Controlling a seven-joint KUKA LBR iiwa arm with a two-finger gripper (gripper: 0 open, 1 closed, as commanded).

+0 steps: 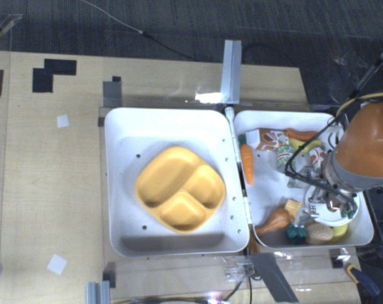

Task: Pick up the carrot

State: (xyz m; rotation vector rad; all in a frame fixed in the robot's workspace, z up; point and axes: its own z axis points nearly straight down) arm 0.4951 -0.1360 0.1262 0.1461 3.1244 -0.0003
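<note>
Orange carrot with green top, lying lengthwise; against right bin's left wall

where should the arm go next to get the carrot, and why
Probably shift the gripper toward the view's left and a little up. The carrot lies along the left wall of the right bin, apart from the gripper, which sits over the toys at the bin's lower right, so it is not yet above its target.
</note>
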